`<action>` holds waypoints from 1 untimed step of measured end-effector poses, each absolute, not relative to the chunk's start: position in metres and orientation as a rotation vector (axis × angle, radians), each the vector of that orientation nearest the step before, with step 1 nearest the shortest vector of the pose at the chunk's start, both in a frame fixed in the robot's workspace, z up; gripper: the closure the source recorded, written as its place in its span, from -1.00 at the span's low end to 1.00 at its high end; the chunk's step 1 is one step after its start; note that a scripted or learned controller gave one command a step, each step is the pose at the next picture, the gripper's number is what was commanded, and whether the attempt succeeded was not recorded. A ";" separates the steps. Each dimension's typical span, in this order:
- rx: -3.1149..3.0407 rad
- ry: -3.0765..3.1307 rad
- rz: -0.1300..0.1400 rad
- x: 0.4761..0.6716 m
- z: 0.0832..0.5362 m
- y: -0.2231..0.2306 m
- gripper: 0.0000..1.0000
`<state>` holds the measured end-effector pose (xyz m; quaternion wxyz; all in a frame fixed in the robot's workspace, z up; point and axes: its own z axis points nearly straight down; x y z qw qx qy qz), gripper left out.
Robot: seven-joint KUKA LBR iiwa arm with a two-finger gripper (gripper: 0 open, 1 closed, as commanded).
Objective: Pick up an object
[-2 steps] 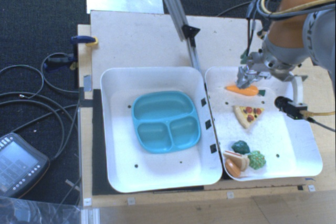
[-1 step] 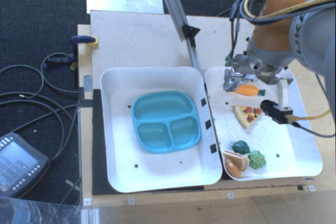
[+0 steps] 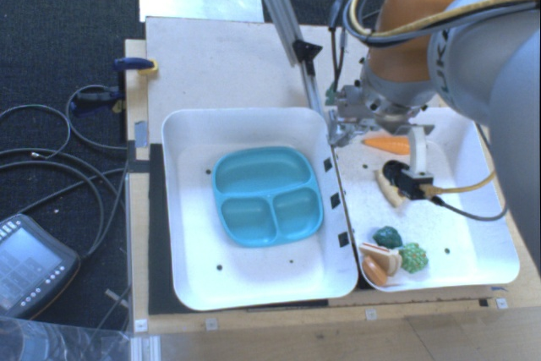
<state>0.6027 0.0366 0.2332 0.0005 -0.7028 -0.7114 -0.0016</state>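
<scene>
An orange carrot [image 3: 387, 144] is seen lying flat in the right bin [image 3: 473, 232], toward that bin's 11 o'clock corner, with its length running roughly 9 to 3 o'clock. The gripper [image 3: 341, 131] is found just beside it, at the carrot's 9 to 10 o'clock, low over the wall shared by the two bins. How far the gripper is open cannot be told from this angle, and nothing is seen held in it.

At the carrot's 6 o'clock, a pale banana-shaped piece [image 3: 390, 191] is laid on the bin floor. Further toward 6 o'clock, near the bin's front edge, three small pieces are clustered: a dark green piece [image 3: 389, 237], a light green broccoli-like piece [image 3: 414, 258] touching it at its 4 o'clock, and an orange and white piece [image 3: 377, 263] at its 7 o'clock.

At the carrot's 8 o'clock, in the left bin [image 3: 190, 207], a blue divided plate [image 3: 268, 194] is set flat near the centre.
</scene>
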 end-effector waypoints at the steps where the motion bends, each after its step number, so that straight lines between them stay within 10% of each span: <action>1: -2.207 -2.233 -0.004 0.580 0.241 0.088 1.00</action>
